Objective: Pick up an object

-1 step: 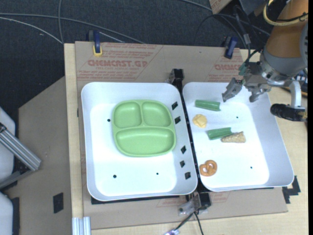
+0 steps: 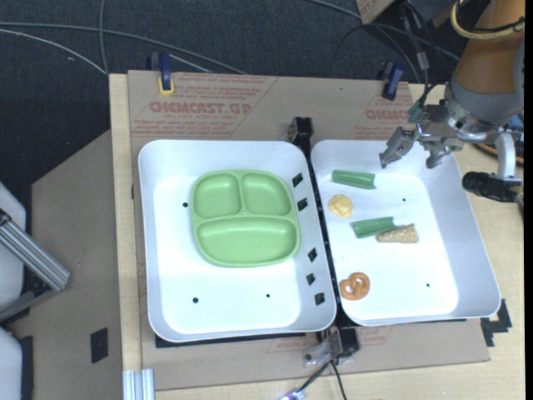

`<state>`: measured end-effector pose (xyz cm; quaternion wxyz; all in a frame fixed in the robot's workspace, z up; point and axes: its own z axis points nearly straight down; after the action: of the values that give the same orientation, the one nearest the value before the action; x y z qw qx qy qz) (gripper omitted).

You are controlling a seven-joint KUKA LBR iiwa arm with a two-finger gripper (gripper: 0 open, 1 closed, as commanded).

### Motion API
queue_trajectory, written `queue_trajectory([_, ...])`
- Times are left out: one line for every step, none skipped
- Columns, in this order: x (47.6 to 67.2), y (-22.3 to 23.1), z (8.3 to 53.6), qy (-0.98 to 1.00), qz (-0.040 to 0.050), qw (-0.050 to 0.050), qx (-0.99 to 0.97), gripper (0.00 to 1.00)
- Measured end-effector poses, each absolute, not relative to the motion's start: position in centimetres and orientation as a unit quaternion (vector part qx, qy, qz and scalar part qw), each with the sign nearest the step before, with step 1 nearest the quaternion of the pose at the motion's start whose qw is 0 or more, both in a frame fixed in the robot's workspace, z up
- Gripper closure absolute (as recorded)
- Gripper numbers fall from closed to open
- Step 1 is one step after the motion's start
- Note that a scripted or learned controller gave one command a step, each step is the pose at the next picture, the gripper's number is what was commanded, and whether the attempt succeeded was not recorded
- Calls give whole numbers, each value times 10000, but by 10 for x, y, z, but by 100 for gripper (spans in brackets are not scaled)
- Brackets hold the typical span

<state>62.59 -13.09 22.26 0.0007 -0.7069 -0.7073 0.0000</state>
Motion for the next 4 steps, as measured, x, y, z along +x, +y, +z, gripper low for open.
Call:
queue_trajectory([619,-122,167,-7070,17,34,-7072,0])
queue_trajectory([616,-122,124,-7071,16,29,-7071,0])
queue_trajectory([616,-121,83,-7072,14,27,-7070,0])
queue_trajectory([617,-121,97,-7070,-6,5,-7072,100])
